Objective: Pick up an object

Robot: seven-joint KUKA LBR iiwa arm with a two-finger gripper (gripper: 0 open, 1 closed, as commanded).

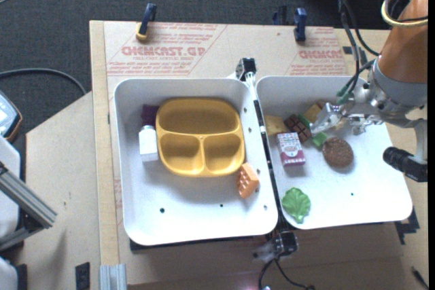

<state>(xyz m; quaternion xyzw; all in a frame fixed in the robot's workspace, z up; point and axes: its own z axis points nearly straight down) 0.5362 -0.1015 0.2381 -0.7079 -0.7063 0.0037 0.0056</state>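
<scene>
Camera view: left bin (129, 146) holds yellow tray (200, 136) (three-compartment); fingers (331, 117) state unclear.

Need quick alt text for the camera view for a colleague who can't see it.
The gripper hangs low over the right bin, above a brown block, beside a round brown piece, a red-and-white carton and a green leaf. The left bin holds a yellow divided tray.
</scene>
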